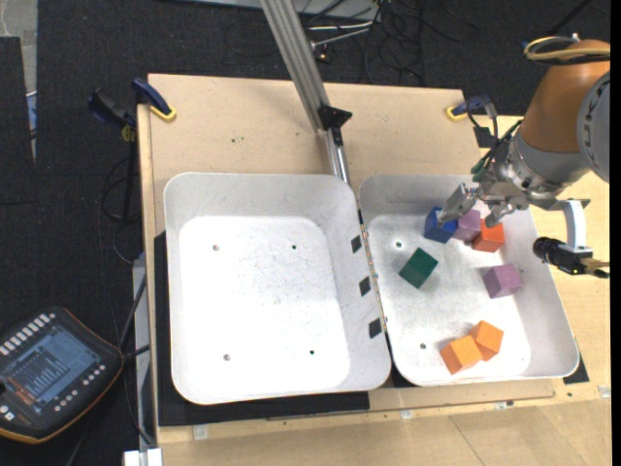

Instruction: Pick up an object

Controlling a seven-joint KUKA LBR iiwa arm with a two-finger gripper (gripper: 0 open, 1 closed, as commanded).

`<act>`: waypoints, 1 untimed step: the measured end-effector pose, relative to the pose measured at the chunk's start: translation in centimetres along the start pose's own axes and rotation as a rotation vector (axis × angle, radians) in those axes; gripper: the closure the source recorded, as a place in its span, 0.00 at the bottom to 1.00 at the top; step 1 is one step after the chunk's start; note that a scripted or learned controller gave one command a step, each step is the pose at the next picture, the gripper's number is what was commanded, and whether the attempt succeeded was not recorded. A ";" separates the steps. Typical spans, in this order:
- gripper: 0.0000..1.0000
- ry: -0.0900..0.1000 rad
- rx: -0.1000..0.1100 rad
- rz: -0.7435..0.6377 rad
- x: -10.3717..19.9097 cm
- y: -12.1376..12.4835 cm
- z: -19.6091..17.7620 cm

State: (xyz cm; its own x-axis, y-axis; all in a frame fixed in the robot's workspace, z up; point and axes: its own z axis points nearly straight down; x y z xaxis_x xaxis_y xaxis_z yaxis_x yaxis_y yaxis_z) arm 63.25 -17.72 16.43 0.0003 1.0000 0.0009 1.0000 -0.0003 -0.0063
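Note:
My gripper (473,207) hangs over the far part of the right bin (543,357), above a tight cluster of blocks. That cluster holds a blue block (439,227), a light purple block (469,226) and an orange-red block (490,235). The fingers point down at the cluster, just above the light purple block. A dark green block (418,267) lies near the bin's middle. A purple block (503,280) sits to its right. Two orange blocks (473,347) rest together near the front of the bin.
The left bin (194,202) stands beside the right one, with a row of black clips along their shared edge. A slanted metal pole (296,51) reaches in from the top. A teach pendant (49,367) lies at the lower left, off the bench.

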 end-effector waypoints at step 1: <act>0.00 -0.007 -0.011 0.001 -1.2 -0.1 4.7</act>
State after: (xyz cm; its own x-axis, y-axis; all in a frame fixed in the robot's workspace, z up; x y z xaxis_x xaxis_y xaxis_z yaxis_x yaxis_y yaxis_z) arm 63.10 -18.90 11.73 0.0016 1.0000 -0.0057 1.0000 -0.0016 0.0044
